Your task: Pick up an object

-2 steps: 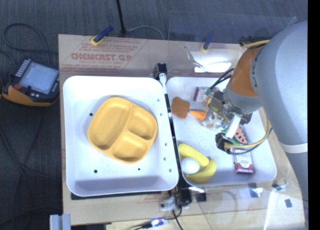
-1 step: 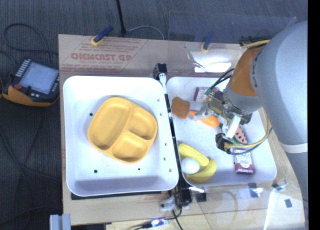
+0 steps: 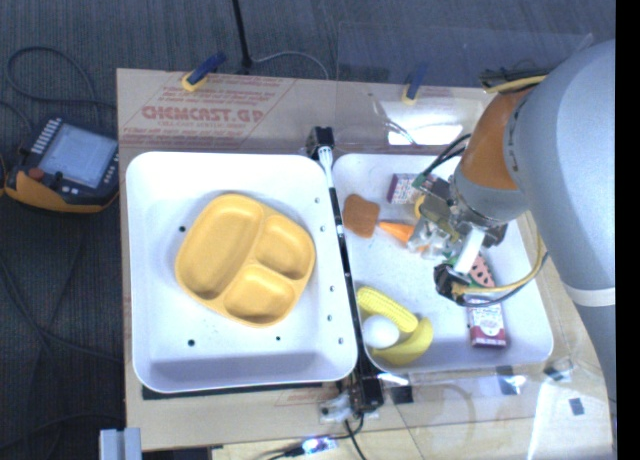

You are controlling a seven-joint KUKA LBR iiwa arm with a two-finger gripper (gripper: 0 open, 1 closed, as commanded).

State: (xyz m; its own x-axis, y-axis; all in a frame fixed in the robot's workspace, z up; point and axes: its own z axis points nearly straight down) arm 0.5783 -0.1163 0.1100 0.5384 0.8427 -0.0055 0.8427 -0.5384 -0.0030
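My gripper [image 3: 432,235] hangs low over the middle of the right bin [image 3: 520,353], reaching in from the right. Its tip is at the right end of an orange carrot-like piece [image 3: 393,231]. Just left of that lies a brown rounded object [image 3: 360,215]. A small purple box [image 3: 402,188] sits behind the gripper. A yellow banana [image 3: 398,326] curls around a white ball [image 3: 380,333] at the bin's front. A red box [image 3: 487,326] lies at the front right, and a pink patterned piece [image 3: 483,269] shows just past the wrist.
The left bin [image 3: 160,348] holds a yellow divided plate [image 3: 246,257]. A black divider rail [image 3: 338,238] runs between the bins. Cables [image 3: 500,291] loop off the wrist over the right bin. A handheld pendant [image 3: 62,163] lies on the floor at far left.
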